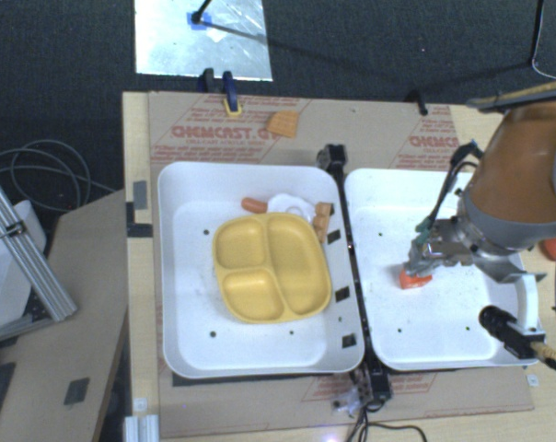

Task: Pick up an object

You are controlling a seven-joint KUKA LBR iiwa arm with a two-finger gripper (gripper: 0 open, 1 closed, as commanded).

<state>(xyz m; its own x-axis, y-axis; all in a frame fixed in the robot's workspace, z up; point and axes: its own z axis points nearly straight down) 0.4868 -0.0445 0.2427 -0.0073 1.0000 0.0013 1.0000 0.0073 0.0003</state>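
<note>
A yellow tray [269, 267] lies in the left bin [181, 247]; the gripper [425, 258] sits over an orange piece [414, 280] in the right bin [388, 339].

Arm [527, 168] is being seen as a bulky rounded body: broad orange band above, grey collar below. A thin black cable [444, 191] is being routed down its flank toward the wrist. Gripper [423, 258] is being shown as a metallic grey assembly with dark fittings.
</note>
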